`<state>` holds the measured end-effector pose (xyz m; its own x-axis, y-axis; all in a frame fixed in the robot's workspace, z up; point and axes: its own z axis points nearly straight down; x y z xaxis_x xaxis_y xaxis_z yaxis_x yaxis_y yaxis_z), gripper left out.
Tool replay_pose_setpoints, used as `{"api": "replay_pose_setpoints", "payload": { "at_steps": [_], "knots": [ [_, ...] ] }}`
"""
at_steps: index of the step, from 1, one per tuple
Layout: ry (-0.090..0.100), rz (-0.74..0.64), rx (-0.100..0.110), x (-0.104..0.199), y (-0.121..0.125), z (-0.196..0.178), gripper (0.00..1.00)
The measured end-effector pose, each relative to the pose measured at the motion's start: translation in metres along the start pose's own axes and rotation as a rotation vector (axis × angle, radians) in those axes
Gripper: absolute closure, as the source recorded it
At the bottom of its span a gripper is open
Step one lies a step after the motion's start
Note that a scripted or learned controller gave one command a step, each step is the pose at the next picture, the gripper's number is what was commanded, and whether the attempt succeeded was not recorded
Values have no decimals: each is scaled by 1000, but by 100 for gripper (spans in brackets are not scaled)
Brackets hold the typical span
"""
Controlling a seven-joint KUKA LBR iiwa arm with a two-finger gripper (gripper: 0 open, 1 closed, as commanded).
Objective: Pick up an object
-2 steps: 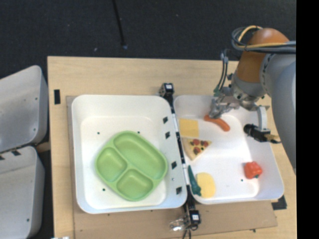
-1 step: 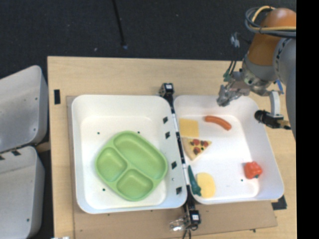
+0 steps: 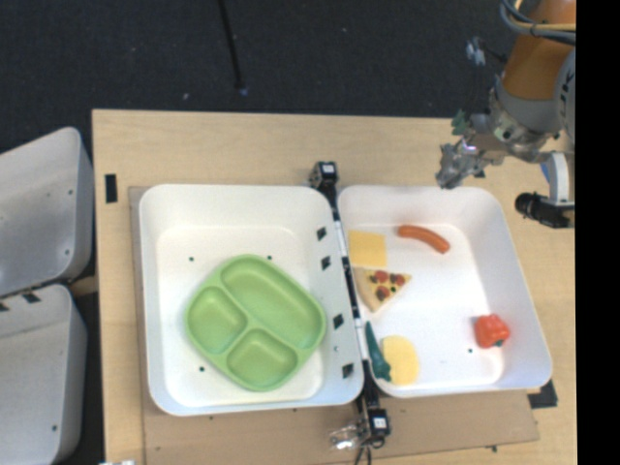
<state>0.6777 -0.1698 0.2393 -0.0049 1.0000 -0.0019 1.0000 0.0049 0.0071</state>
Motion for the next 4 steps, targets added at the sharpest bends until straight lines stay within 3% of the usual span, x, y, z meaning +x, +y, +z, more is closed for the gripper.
{"api": "replay_pose_setpoints", "payload": {
  "at_steps": [1, 2, 4],
  "knots": [
    [-1, 1, 8, -1, 0, 35, 100],
    [1, 0, 7, 56, -8, 27, 100],
    [4, -2, 7, 162, -52, 0, 100]
  ]
}}
